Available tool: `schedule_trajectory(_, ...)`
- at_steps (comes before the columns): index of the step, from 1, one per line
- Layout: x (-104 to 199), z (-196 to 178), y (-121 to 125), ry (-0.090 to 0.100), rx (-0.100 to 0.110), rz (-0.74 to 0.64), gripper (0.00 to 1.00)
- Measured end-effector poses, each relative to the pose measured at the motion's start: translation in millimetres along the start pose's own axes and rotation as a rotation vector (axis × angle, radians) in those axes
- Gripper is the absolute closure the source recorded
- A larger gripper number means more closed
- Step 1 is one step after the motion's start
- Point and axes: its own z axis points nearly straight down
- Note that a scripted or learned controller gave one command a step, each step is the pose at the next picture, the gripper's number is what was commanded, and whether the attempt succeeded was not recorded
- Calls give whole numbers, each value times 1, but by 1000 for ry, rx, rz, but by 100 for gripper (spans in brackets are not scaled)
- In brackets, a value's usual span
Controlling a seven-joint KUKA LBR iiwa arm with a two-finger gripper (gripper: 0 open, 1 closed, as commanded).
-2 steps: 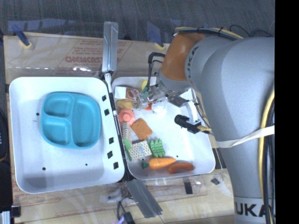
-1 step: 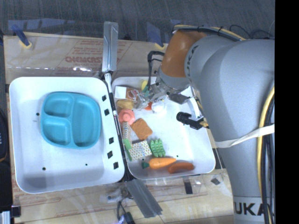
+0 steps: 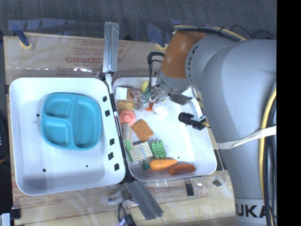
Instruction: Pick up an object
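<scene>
tool point(image 3: 149, 98) low in right bin's point(image 3: 207, 147) far-left corner, hunting a pick
tool spread or pressed: can't tell; small items cluttered beneath; carrot point(image 3: 162, 164) lies untouched near front edge

Arm point(image 3: 221, 74) reaches over right bin point(image 3: 207, 149) of toys.

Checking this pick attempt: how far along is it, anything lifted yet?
Done: the arm has reached into the right bin, and the gripper is down among the small items at its far-left corner. In hand: nothing I can confirm, the fingertips are lost in clutter. Left: grasp and lift. The carrot and green block lie untouched; the blue tray sits in the left bin.
</scene>
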Motion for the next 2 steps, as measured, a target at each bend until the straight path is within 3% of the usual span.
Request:
schedule_trajectory(1,-6,0,-1,7,-5,-68,0)
schedule_trajectory(2,-6,-10,-1,5,-3,-71,100)
